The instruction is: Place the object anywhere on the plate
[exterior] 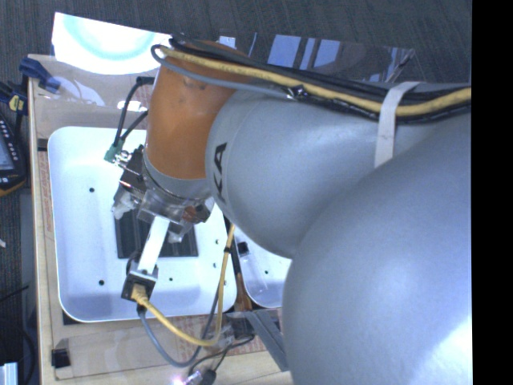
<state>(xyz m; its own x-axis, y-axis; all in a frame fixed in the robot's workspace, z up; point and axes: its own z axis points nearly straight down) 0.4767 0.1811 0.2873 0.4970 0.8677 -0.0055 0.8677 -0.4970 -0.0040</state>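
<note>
1. The grey arm (337, 231) reaches over the left bin (72, 207) of the 2 white bins.
2. A dark flat object (128, 236) lies in that bin, directly under the gripper (157, 215).
3. I cannot tell whether the gripper is holding anything.

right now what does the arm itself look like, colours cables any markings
The arm is smooth grey with fat rounded links and an orange band above a silvery wrist. Dark letters sit on the grey shell beside the band. A yellow cable and black ones run along its top, held by a white strap.
</note>
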